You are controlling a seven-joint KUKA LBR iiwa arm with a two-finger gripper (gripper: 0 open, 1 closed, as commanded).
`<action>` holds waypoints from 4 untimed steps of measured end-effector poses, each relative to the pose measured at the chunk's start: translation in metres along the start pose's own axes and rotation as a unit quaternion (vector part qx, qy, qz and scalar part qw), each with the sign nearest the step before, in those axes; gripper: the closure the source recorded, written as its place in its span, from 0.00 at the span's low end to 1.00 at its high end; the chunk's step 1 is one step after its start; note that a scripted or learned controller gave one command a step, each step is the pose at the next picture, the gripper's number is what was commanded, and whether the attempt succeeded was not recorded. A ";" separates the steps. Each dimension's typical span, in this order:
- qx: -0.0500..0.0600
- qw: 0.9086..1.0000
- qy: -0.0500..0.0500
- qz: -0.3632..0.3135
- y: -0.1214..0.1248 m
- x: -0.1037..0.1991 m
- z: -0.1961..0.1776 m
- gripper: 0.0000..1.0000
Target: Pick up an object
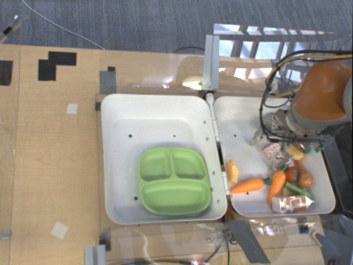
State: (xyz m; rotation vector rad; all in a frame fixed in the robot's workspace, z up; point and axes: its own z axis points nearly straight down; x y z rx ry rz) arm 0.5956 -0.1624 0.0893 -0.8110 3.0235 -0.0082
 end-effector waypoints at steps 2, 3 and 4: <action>0.003 0.989 -0.004 -0.145 0.072 0.030 -0.003 0.00; -0.002 0.971 -0.001 -0.240 -0.001 -0.032 -0.004 0.00; 0.001 0.971 -0.005 -0.237 -0.001 -0.036 -0.018 1.00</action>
